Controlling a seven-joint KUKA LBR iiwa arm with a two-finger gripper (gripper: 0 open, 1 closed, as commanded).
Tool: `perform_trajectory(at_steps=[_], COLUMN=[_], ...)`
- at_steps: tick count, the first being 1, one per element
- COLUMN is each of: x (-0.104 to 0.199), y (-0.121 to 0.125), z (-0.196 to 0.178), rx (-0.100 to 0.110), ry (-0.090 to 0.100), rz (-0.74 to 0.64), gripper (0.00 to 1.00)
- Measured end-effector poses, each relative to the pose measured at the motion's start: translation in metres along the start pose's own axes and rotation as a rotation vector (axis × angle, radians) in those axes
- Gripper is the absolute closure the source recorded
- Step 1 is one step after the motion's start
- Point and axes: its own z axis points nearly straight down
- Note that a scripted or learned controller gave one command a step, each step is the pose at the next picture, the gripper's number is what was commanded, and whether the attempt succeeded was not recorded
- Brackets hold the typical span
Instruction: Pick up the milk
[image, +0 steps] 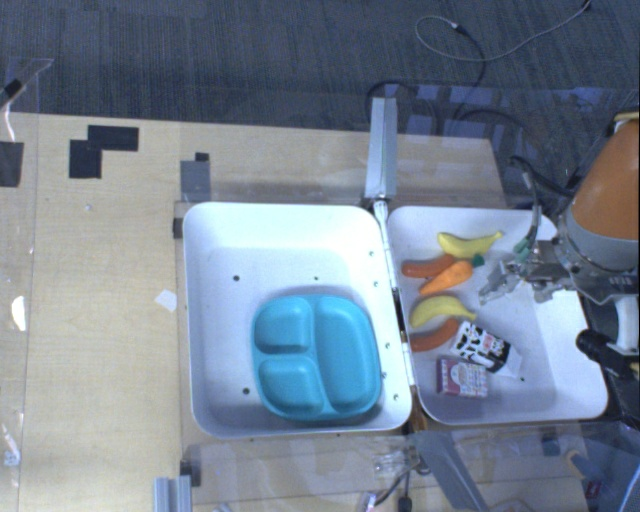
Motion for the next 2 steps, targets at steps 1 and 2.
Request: perform_trajectory(at_steps=[1, 2], x=[0.019, 0.019], y=[-0.035, -0.033], z=[0.112, 0.102], rx=[-0.01, -0.015], ry=[-0.002, -0.003], rz=[0.016, 0.014], gripper=[0.0, 1.0])
